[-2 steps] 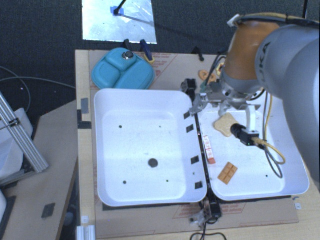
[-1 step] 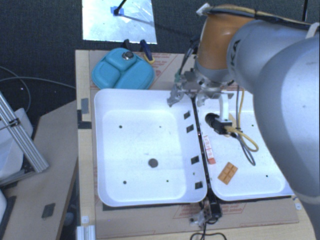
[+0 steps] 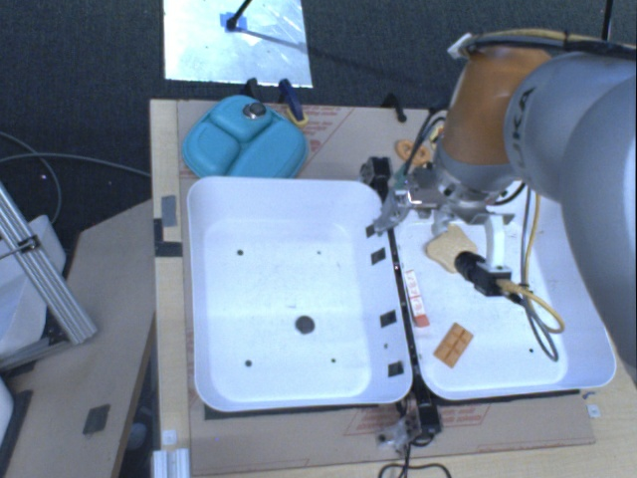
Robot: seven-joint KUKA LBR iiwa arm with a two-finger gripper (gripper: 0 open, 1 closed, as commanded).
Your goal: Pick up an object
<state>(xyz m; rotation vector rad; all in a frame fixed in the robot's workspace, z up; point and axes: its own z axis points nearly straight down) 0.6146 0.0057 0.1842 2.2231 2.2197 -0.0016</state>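
The gripper (image 3: pixel 468 229) hangs low over the right bin (image 3: pixel 582 361), its body masked by the grey arm (image 3: pixel 587 118); whether it is wide or narrow cannot be told. Just below it lies a pale, toast-like slice (image 3: pixel 445 247), probably light, stiff and flat, best pinched across its edges. Nearer the bin's front edge sits a brown waffle-patterned piece (image 3: pixel 453 345), and a small red-and-white packet (image 3: pixel 415 297) lies beside the bin's left wall.

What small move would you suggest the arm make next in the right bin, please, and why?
Probably lower a little toward the pale yellow wedge-shaped piece, since the gripper sits right above it in the right white bin. Nothing shows between the fingers yet. The small orange waffle-like block lies farther off, toward the near rim.
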